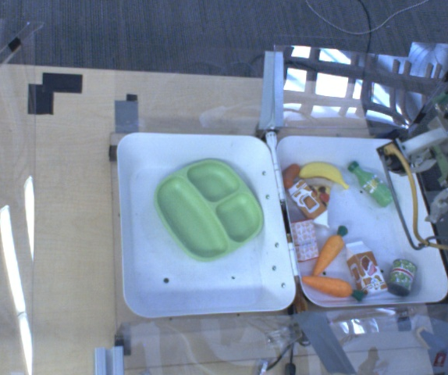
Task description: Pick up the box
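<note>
Gripper sits at the right edge of the camera view, above the right bin's far right rim. Cannot tell its state: the mechanism is partly cut off and tangled with a yellow hose. Nothing seen held.

Target ambiguity is the main risk. Three box-like items lie in the right bin: box A near the divider, touching the banana; box B, pale with red squares, against the left wall; box C near the front, just beside the can.

Likely failure causes, judged from the layout:
- Box A is pressed by the banana and a red item on its far side, so a finger could land on the fruit and push the box away.
- Box B sits against the bin wall with a carrot just beside it; little finger room on the wall side.
- Box C is flanked by the second carrot's green end and the can; a wide approach may nudge either.
- All boxes lie flat, so a shallow descent would close on air.
- Hose hangs over the right rim and might drag across the bottle.

Arm pose: wrist reaches in from the right, raised, well apart from all three boxes. Left bin holds a green tray, uninvolved. No descent begun, by my reading.
</note>
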`<state>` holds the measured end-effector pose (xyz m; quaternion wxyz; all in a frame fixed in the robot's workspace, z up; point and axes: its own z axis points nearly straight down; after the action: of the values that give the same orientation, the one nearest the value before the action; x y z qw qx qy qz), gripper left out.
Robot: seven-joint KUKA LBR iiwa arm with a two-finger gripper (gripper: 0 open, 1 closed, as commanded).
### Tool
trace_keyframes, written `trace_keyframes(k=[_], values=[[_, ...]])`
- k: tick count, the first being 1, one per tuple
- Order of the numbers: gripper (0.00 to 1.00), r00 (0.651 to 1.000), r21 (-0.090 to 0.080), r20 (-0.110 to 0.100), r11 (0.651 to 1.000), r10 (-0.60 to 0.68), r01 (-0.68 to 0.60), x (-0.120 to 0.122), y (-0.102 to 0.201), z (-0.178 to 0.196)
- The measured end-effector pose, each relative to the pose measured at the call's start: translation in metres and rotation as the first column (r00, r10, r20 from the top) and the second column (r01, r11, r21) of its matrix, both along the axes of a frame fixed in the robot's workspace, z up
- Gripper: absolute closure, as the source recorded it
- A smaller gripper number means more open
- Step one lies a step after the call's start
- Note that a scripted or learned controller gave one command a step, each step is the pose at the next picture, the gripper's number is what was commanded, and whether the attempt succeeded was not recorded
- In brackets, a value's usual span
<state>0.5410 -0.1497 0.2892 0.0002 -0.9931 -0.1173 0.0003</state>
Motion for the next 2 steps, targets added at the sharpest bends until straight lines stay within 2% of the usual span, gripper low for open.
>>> trace_keyframes(k=[1,2], values=[[1.0,1.0,0.0,-0.005,1.0,0.009,-0.009,0.001,0.001,0.008],[1.0,0.997,-0.001,0.001,0.997,0.082,-0.082,-0.031,-0.014,0.095]])
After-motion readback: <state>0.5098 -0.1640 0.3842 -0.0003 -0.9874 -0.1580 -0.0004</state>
